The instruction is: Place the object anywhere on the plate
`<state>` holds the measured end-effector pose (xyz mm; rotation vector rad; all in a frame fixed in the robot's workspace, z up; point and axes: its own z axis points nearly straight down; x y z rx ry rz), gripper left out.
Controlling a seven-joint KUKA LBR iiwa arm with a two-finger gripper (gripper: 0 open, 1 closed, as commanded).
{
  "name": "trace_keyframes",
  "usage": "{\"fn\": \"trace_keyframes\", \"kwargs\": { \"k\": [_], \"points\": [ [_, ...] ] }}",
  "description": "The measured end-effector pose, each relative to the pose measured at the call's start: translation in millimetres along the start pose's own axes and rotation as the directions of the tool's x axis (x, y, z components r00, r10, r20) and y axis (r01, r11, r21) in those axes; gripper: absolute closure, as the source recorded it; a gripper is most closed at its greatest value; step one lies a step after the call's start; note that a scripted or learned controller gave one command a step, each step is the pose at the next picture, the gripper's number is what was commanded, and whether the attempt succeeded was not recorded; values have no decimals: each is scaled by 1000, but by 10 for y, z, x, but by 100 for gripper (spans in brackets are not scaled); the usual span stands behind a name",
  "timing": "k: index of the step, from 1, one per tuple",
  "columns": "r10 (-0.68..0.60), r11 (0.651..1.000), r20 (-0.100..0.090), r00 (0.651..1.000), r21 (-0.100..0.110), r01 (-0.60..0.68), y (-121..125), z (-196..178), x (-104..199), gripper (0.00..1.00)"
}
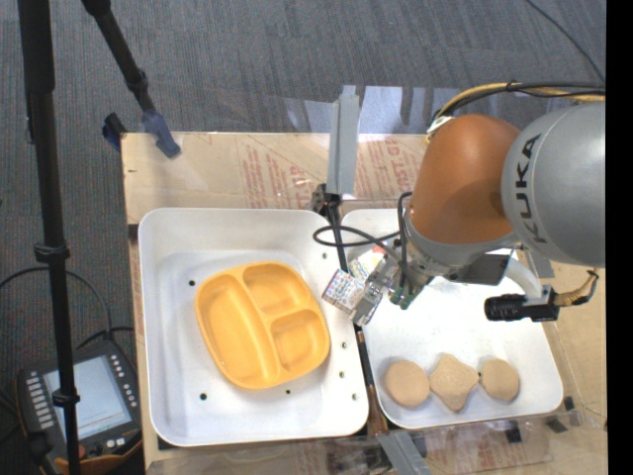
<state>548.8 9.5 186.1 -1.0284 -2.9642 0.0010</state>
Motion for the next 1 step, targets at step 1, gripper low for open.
{"fn": "trace_keyframes", "kwargs": {
  "k": [1],
  "points": [
    [1, 1000, 0, 1000, 0, -1, -4, -2, -4, 0]
  ]
}}
